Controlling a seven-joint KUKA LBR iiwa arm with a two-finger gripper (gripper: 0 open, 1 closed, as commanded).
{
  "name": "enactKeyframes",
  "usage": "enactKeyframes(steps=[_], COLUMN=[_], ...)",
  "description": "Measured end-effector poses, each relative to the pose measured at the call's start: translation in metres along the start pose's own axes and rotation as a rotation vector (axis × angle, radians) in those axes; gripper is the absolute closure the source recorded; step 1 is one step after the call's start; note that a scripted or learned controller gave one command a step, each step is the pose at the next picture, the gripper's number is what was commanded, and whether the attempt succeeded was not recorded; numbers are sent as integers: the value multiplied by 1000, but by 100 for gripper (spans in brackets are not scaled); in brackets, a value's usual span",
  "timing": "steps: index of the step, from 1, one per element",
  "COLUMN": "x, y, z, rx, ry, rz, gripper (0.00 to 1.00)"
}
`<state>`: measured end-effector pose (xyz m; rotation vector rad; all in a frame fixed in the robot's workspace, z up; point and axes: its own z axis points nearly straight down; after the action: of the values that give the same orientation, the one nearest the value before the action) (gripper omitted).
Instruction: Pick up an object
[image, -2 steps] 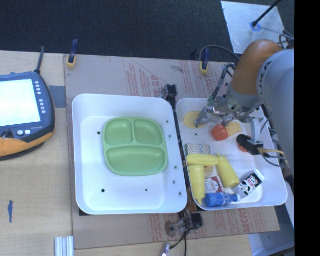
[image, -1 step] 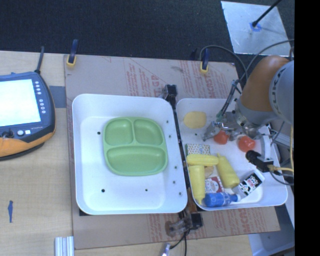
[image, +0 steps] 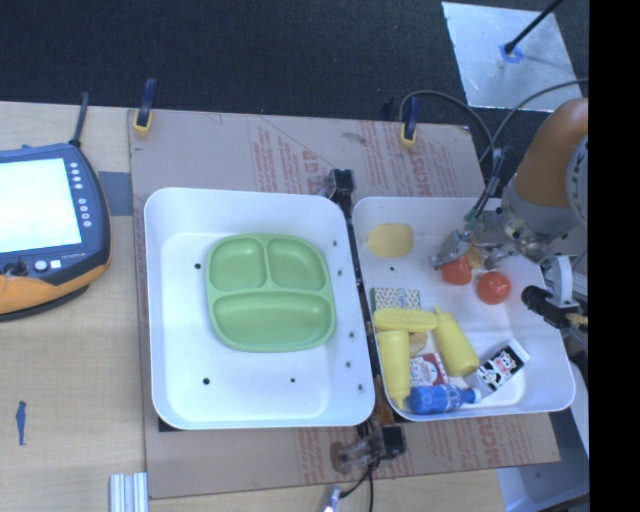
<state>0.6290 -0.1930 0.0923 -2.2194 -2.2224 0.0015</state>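
Tomatoes: two small red ones in the right bin (image: 560, 400). One tomato (image: 457, 272) sits right at the gripper (image: 462, 252), just below its tip, touching or nearly so. Second tomato (image: 493, 288) lies a little further down and to the right of the tip, under the wrist. Whether the fingers are apart or together cannot be told; the tip is small and dark against the clutter, and nothing is plainly between the fingers.

Left of the gripper, near: a pale yellow lemon (image: 390, 240). Below it, well apart: yellow bananas (image: 405, 320), a blue bottle (image: 437, 401), a black-and-white carton (image: 500, 367), a small patterned card (image: 397, 298).

Far left of the gripper: left bin (image: 170, 300) holding a green divided plate (image: 268, 292). Beyond that, on the bench edge, a tablet pendant (image: 45, 225).
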Motion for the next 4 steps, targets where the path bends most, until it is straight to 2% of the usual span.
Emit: enactKeyframes(steps=[1, 2, 3, 4], x=[0, 0, 42, 52], y=[0, 0, -61, -9], z=[-11, -10, 1, 0], rx=[0, 0, 3, 0], ry=[0, 0, -1, 0], rz=[-1, -1, -4, -2], gripper=[100, 0, 0, 0])
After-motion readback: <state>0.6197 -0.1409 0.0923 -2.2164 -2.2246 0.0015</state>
